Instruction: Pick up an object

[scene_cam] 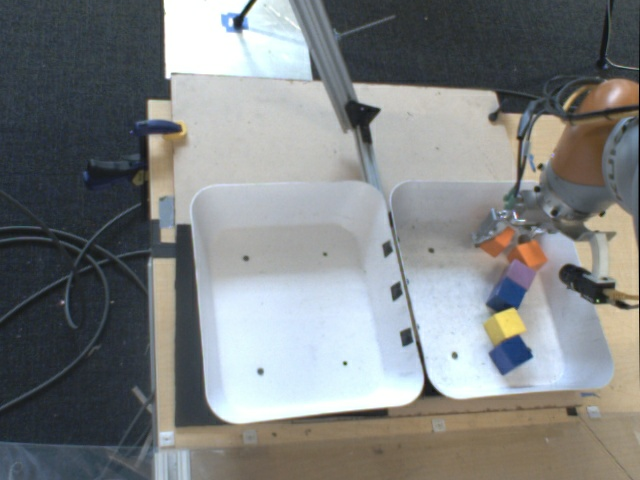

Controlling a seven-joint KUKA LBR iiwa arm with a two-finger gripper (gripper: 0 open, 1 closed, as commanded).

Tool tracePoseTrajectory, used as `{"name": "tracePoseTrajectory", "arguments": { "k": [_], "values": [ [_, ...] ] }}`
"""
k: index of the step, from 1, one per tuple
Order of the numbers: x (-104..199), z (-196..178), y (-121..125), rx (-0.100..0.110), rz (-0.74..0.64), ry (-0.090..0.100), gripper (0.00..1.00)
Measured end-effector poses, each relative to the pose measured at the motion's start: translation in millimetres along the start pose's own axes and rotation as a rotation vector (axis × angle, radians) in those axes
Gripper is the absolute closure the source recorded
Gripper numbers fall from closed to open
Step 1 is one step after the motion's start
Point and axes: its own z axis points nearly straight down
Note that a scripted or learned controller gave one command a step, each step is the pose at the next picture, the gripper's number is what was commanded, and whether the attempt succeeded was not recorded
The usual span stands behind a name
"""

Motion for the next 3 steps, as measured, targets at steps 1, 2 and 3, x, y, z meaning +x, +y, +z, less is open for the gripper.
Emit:
{"name": "tracePoseTrajectory", "arguments": {
  "k": [1,2,3],
  "values": [
    [1.6,-11.7,1.9,-0.003,-0.004,0.000,1.00],
    [85.0,-7.3,10.7,0.003,-0.013,0.005,1.00],
    [178.1,-104.9,36.7,-0.008,-0.015,0.004,1.00]
  ]
}}
